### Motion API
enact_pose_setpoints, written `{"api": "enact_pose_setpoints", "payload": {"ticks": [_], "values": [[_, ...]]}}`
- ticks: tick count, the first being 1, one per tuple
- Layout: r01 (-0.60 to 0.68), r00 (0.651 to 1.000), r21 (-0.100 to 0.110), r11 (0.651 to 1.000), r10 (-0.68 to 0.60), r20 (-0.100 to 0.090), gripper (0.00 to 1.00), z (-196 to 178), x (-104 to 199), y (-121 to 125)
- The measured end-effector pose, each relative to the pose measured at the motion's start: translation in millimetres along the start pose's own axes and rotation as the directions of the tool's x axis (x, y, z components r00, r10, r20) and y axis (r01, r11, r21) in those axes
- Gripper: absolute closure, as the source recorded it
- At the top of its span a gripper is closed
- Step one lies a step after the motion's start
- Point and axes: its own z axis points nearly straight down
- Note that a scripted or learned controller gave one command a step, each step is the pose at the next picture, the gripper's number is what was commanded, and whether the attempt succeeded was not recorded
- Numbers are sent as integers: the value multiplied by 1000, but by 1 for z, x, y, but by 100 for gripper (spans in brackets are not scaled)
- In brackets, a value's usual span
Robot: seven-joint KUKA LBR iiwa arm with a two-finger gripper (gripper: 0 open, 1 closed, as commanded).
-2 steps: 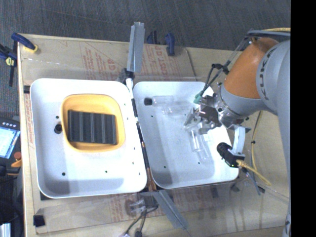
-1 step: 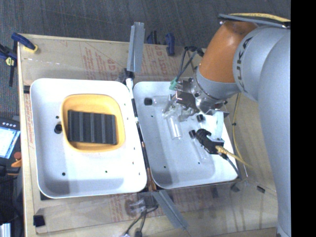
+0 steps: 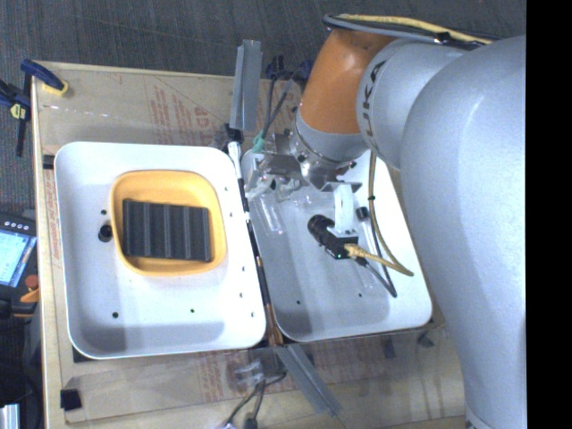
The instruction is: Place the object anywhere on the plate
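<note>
The yellow plate [image 3: 166,186] with a dark ridged centre lies in the left bin [image 3: 80,320], towards its back. My gripper [image 3: 270,173] is low over the back left corner of the right bin [image 3: 304,311], just right of the wall between the bins. It shows as a blur of metal and clear parts below the wrist. The gripper's body hides what lies under it. I cannot make out an object between its parts. A small dark spot [image 3: 105,233] sits on the left bin's floor, just left of the plate.
A black part with a white block, a brass fitting [image 3: 357,253] and thin cables hangs off the wrist over the middle of the right bin. The big grey arm covers the bin's right side. A blue clamp [image 3: 43,74] is on the bench's far left corner.
</note>
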Motion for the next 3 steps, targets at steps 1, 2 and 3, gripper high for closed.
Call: {"api": "enact_pose_setpoints", "payload": {"ticks": [1,2,3], "values": [[246,969,2,969,-246,-1,100,17,19,-12],[508,861,-3,861,-508,2,100,16,45,14],[508,861,-3,861,-508,2,0,16,45,14]]}}
